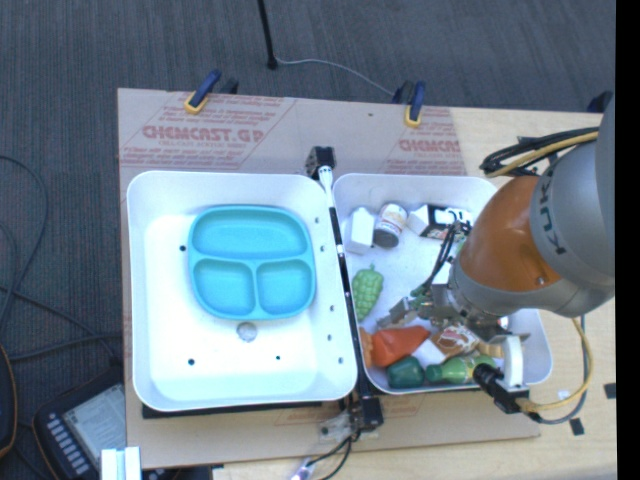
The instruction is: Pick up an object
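A robotics lab: clamped cardboard bench (250, 133), loose cables (300, 63), grey carpet (80, 28).

Glossy blue plastic tray (250, 264) in smooth white plastic bin (160, 298) on matt brown cardboard sheet (200, 133).

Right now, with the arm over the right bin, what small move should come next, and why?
Probably a short, straight descent: the tool hangs low over the orange toy at the right bin's near side, with nothing visibly held yet, and green toys crowd close.

Red print "CHEMCAST GP" on brown board (215, 133), upside down; repeated partly at right.
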`<control>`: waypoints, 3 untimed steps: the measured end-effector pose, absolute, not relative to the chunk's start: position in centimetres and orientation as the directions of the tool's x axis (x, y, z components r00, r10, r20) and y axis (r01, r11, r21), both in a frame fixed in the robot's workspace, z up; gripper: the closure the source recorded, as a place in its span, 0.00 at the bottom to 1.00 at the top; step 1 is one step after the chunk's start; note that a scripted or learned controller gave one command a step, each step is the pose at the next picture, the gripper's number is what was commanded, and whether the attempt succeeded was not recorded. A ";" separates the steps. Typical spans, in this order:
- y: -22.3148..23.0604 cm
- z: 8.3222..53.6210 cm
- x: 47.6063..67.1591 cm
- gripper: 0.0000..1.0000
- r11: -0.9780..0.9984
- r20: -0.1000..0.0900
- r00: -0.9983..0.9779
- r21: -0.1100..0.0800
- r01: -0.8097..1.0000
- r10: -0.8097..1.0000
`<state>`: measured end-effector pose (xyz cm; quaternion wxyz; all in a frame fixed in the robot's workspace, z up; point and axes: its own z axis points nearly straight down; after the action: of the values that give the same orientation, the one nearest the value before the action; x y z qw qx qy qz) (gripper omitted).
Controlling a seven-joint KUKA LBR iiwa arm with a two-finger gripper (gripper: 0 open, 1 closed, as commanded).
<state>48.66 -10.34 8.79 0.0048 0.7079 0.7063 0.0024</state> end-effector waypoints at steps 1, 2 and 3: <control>-10.3 9.8 48.8 1.00 -0.002 -0.003 0.002 0.013 1.000 1.000; -16.0 8.9 60.0 1.00 0.000 -0.005 0.000 0.013 1.000 1.000; -15.3 14.7 66.8 1.00 0.001 -0.002 -0.001 0.002 1.000 1.000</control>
<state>66.76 -15.31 14.73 0.0016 0.7069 0.7073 0.0001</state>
